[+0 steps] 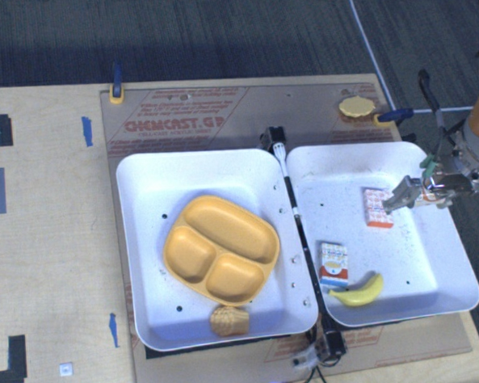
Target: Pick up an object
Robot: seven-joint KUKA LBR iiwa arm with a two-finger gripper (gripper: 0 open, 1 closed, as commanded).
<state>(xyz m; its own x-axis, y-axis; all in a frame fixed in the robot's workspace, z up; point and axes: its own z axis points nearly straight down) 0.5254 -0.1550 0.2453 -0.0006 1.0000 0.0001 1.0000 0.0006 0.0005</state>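
white bins [137, 233]: two; cartons [334, 263], two; banana [359, 292], one.

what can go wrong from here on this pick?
1. The hand sits at the right edge of the small red and white packet, off its middle; a grasp there may just nudge the flat packet aside.
2. That packet lies flat on the right bin floor, leaving little to grip.
3. The banana touches the small carton; going for either could drag the other.
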